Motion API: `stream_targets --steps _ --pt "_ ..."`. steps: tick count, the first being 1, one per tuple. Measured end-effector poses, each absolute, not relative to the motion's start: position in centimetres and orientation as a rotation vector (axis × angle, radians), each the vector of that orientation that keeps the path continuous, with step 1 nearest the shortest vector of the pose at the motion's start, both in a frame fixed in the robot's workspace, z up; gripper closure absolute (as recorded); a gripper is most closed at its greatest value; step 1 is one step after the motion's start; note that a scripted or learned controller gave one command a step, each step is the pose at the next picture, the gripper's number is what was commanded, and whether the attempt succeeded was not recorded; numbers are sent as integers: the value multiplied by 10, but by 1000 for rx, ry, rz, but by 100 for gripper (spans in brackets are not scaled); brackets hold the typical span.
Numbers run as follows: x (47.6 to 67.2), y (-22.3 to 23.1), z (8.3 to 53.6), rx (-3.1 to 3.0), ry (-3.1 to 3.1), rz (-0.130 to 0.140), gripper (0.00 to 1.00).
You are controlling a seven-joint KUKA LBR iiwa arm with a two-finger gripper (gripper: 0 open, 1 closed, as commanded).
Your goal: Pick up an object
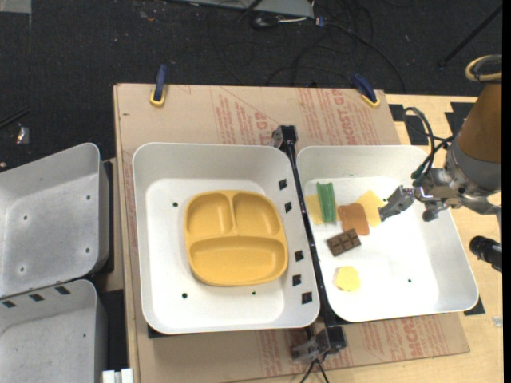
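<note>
1. Fingertips on your hand [393,207] are tiny and dark from up here, so I can't tell if it's open or closed. It sits over the right bin [431,294], just beside the yellow block [370,203].
2. Right bin's got a green block [326,199], a yellow-green piece [313,208] beside it, an orange-brown piece [354,216], a chocolate bar [345,242] and a pale yellow round thing [346,278].
3. Left bin [160,230] holds a yellow divided plate [236,238].
4. Both bins rest on a cardboard-topped counter [207,110] over dark floor; your arm is cut off at the right edge.

Glossy yellow plastic tray [236,238]
</note>
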State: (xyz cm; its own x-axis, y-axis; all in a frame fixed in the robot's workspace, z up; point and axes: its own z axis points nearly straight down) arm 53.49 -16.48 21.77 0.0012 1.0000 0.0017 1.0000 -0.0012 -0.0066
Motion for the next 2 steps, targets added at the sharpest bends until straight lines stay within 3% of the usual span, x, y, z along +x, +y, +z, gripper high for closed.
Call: stream_targets --steps 2 --pt "538 -161 111 -2218 -2217 4 0"
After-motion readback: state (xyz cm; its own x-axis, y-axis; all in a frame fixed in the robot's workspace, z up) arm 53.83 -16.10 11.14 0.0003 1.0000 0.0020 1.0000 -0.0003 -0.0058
